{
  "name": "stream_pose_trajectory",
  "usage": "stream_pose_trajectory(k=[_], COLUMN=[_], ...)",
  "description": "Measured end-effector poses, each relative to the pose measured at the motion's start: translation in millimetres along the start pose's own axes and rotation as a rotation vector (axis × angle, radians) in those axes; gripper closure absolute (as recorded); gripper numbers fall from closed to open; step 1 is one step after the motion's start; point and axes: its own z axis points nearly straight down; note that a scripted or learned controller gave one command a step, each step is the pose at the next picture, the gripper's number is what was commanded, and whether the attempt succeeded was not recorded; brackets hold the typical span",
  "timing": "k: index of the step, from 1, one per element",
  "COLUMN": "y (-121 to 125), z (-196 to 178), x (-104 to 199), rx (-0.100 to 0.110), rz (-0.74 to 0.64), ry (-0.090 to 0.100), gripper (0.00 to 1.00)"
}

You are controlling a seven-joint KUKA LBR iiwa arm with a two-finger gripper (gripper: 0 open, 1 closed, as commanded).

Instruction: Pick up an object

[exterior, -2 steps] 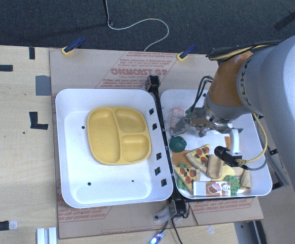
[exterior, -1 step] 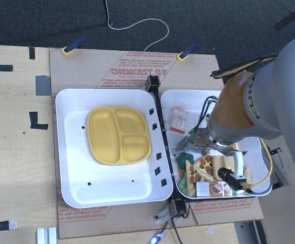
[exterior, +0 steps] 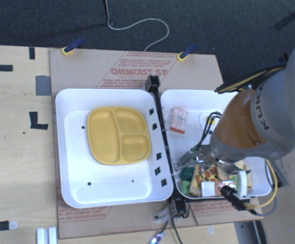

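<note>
My gripper (exterior: 204,173) is down in the right bin (exterior: 188,99), at its near end, under the grey arm with the orange band. It hangs over a heap of small objects: a green item (exterior: 188,174), a yellow-green one (exterior: 184,186) and a colourful patterned piece (exterior: 208,176). The arm hides the gripper's tips from me. A small white card with red print (exterior: 178,120) lies apart from it at the far left of the same bin. The left bin (exterior: 71,136) holds a yellow divided plate (exterior: 119,135).
A black divider (exterior: 160,131) runs between the two bins. The bins rest on a cardboard sheet (exterior: 137,70) held by yellow and blue clips. A white cable (exterior: 137,24) loops behind the bench. The arm's bulk covers the right half of the right bin.
</note>
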Motion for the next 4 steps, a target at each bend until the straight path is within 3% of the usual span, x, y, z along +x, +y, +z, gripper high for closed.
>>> stream_pose_trajectory(k=[1,2,3,4], y=[1.1,69.9,64.9,58.6], z=[-9.8,-103.7,-97.6,-17.3], x=[0.1,48.3,44.5,-19.9], rx=[0.002,-0.006,0.008,0.012], rz=[0.000,-0.008,-0.001,0.005], ry=[0.001,0.002,0.001,0.000], gripper=[1.00,1.00,0.00,0.00])
